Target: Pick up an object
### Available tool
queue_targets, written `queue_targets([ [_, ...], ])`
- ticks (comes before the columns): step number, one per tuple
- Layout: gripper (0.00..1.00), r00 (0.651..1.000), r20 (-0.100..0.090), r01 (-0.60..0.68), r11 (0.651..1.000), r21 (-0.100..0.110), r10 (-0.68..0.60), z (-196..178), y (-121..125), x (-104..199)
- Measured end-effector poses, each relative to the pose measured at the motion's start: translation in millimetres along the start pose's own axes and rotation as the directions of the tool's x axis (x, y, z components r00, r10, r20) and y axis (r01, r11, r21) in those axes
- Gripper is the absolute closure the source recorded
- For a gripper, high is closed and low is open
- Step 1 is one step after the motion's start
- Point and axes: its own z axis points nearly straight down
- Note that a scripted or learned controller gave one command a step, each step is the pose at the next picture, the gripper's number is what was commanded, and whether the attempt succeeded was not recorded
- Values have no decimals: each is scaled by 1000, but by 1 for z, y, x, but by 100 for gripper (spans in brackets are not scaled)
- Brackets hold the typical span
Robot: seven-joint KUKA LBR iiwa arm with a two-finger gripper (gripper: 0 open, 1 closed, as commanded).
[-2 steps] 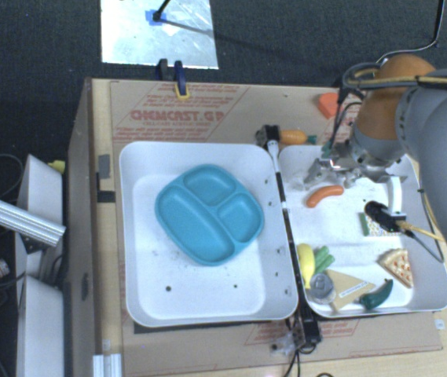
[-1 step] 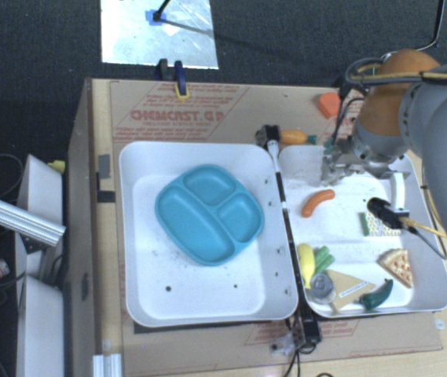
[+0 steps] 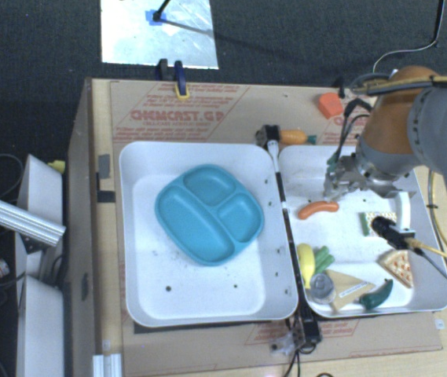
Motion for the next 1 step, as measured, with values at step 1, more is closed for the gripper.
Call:
queue_targets([
  [1, 100, 1000, -1, 2, 1000, -1, -2, -80, -56, 29],
])
